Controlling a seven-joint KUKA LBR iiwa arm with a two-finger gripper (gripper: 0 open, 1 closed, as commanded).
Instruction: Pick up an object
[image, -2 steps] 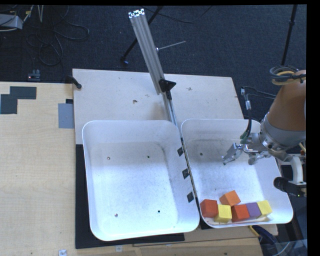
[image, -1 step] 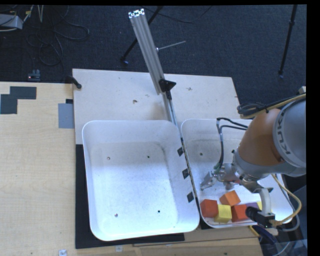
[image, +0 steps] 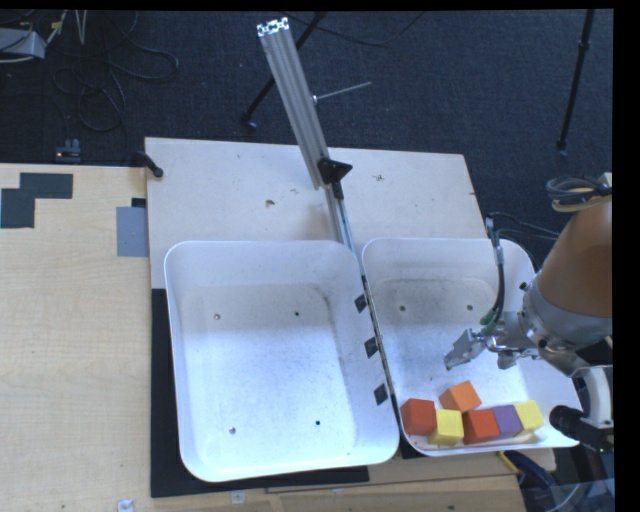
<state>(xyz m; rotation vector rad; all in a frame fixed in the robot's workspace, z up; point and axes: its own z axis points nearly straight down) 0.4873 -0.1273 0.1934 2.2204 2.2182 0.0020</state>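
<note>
Gripper (image: 466, 349) poised over the right bin (image: 420, 270), fingers' state impossible to tell, nothing visibly held, blocks huddled at that bin's near edge, red (image: 418, 414), orange (image: 460, 396), yellow (image: 448, 426), another red (image: 481, 424), purple (image: 506, 419), yellow (image: 529, 414), left bin (image: 200, 265) alongside.

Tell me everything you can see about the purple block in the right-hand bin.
The small purple cube-shaped block looks solid and matte, like foam or painted wood. It sits flat on the floor of the shallow white right bin, near the bin's front edge, in a row of blocks. It is pressed between a red-orange block on one side and a yellow block on the other. The two-finger gripper is above and behind it, not touching it.
</note>
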